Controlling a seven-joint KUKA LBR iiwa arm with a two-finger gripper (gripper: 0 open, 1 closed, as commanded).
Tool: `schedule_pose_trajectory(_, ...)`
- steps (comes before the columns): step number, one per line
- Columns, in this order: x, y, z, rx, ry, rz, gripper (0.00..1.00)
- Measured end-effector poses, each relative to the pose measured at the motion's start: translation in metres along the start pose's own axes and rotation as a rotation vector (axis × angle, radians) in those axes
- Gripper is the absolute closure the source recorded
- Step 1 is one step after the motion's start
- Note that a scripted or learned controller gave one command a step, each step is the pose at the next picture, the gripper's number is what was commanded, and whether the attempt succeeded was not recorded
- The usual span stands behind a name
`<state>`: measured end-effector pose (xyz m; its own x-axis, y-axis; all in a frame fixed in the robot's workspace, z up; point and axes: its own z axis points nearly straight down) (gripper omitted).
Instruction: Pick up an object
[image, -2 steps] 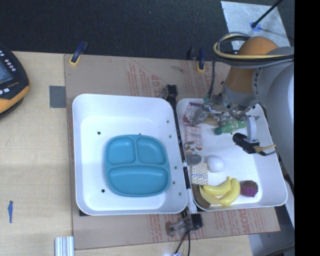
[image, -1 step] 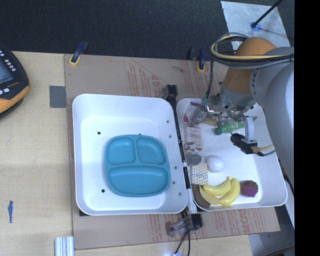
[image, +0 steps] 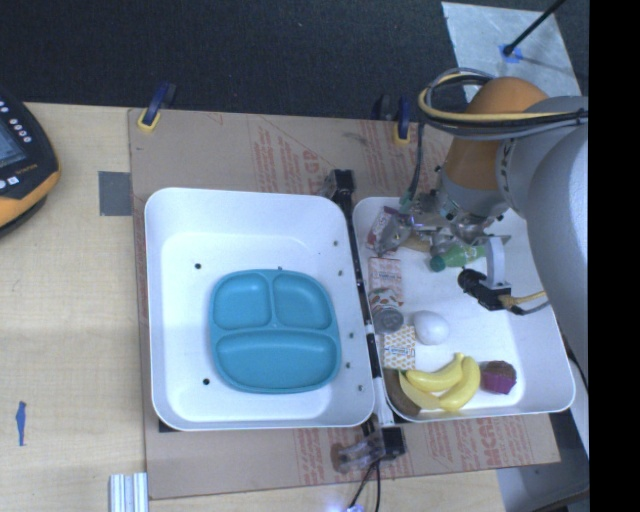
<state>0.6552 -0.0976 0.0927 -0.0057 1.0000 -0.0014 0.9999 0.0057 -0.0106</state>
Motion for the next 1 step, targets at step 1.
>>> schedule_pose_trajectory(1, -0.0695, 0.0008, -0.0985, -0.018, -0.005, 0.008, 0.0)
